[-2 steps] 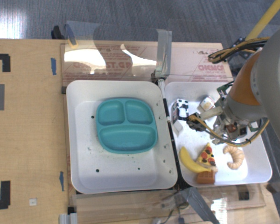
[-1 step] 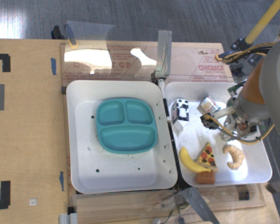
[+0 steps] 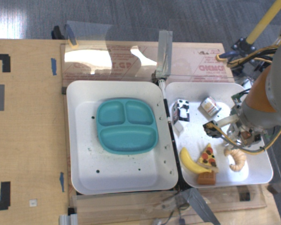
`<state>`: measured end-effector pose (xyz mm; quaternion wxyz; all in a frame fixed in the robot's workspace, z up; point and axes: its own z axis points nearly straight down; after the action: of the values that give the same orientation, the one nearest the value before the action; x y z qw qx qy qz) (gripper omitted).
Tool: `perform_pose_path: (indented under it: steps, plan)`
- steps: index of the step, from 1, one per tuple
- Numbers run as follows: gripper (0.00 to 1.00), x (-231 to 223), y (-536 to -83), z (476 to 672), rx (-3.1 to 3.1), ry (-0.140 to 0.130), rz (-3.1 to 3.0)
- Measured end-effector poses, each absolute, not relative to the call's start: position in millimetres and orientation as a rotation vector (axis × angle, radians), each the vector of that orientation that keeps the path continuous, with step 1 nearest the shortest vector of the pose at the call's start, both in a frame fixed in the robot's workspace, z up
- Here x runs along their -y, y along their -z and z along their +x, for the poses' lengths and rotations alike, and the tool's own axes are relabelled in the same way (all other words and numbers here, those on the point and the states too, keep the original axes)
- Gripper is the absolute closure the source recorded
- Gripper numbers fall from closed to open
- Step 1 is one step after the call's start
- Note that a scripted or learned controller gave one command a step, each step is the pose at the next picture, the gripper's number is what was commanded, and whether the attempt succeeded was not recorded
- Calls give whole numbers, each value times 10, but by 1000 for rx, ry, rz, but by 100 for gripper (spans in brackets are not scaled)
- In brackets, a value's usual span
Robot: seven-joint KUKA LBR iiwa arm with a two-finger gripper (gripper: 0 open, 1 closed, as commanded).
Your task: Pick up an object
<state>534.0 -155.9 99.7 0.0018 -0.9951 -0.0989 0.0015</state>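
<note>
The right bin (image 3: pixel 264 175) holds several small items. A yellow banana (image 3: pixel 191 162) lies near its front left, with a pizza slice toy (image 3: pixel 207 156) against it and an orange block (image 3: pixel 206 178) just in front. A tan croissant (image 3: pixel 237 159) lies at the front right. Toward the back are a black-and-white box (image 3: pixel 181 110) and a small silver-and-tan can (image 3: pixel 209 107). My gripper (image 3: pixel 244 136) hangs low at the bin's right side, just above the croissant.
The left bin (image 3: pixel 79 172) holds a teal divided plate (image 3: pixel 127 125). A dark divider (image 3: pixel 167 121) separates the two bins. Cardboard and clear plastic sheeting lie behind the bins. Bare white floor shows in the middle of the right bin.
</note>
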Motion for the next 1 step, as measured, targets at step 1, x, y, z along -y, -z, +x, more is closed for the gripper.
perform_pose_path:
  steps: [1]
  plan:
    - [100,1553,-1084,5337,310,-8,-3121]
